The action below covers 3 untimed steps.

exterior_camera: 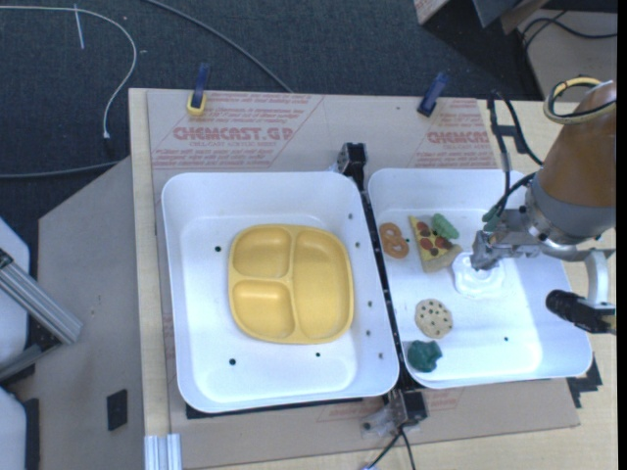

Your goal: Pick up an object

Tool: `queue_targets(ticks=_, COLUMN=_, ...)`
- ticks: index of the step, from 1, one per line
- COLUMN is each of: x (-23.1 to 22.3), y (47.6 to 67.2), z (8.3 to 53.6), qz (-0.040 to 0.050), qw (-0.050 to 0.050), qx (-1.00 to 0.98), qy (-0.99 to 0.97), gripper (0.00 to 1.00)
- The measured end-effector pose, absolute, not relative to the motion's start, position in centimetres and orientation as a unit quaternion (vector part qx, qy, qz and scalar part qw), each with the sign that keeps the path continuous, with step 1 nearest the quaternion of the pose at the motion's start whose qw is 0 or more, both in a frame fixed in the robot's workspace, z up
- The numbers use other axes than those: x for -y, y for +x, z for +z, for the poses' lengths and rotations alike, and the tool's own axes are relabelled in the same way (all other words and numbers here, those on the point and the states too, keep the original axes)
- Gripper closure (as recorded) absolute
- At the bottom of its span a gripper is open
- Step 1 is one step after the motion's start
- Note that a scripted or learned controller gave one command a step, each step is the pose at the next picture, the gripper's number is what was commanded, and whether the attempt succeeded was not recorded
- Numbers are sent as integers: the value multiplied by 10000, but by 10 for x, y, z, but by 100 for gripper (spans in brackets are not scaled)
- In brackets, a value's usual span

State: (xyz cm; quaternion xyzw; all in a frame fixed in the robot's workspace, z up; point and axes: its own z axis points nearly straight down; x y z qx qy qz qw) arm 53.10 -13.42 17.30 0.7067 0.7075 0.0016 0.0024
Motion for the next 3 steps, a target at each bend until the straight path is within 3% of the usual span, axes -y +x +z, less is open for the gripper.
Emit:
queue_targets(ticks=2, x=137, y=532, z=267, qz=16, qw=26, qx=-7077, qy=7065, gripper=100)
queue_targets(ticks=3, x=75, y=536, z=268, qz=10, qw=-10, qx=-7096, qy=7046, gripper=100)
